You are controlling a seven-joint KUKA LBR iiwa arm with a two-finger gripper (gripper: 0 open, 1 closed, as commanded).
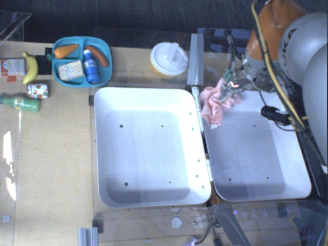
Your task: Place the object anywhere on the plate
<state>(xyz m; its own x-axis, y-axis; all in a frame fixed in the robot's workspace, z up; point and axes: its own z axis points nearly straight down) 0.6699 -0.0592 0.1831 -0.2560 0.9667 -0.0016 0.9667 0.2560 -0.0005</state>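
Claw (pixel 231 82) above right bin (pixel 266 188)

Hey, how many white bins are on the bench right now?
2. The left bin sits mid-bench; the right bin is beside it, under the arm, with a pink cloth draped over its upper-left corner.

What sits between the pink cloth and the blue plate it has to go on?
The crumpled pink cloth hangs at the right white bin's far left corner. Toward the blue divided plate stand the metal divider post and the round white lidded cup.
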